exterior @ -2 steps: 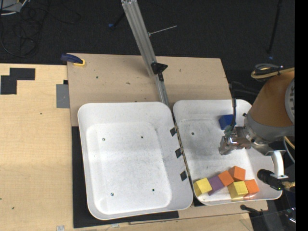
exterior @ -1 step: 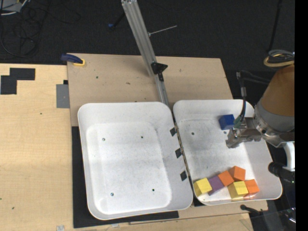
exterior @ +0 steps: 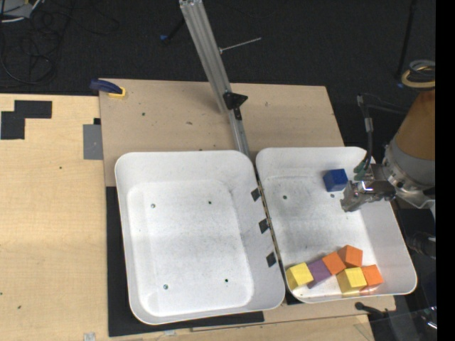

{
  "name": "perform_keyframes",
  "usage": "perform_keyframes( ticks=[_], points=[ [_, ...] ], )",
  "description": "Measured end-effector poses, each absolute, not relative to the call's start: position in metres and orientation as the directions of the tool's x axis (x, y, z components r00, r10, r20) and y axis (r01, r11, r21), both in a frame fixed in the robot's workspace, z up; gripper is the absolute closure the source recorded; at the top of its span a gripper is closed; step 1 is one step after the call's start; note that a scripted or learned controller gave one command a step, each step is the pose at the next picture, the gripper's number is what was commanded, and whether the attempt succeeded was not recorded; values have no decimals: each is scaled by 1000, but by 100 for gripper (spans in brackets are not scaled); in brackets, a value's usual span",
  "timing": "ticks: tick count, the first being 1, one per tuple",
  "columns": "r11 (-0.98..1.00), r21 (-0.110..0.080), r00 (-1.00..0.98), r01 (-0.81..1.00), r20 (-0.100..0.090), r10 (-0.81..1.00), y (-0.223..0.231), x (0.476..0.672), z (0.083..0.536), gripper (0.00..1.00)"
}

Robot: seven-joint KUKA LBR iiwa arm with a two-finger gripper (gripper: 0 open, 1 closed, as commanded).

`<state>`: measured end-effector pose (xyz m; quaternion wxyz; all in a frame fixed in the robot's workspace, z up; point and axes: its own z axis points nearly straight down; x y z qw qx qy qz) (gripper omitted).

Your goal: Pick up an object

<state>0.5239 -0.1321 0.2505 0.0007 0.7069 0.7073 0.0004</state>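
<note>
A blue block (exterior: 335,180) lies in the upper right part of the right bin (exterior: 306,219). A cluster of orange, yellow and purple blocks (exterior: 335,269) sits at that bin's front right corner. My gripper (exterior: 353,199) hangs over the right bin's right side, just right of and slightly below the blue block. I see nothing held between its fingers.
The left bin (exterior: 188,236) stands beside the right one, with black clips (exterior: 264,225) along the seam between them. A slanted metal rail (exterior: 213,62) rises behind the bins. The arm's grey body (exterior: 416,155) reaches in from the right edge.
</note>
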Motion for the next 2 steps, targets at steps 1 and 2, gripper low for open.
perform_keyframes(
  ticks=[1,2],
  points=[
    [4,-3,-4,1000,2,1000,-80,547,237,100],
    [4,-2,-4,1000,0,1000,-28,566,243,100]
  ],
)
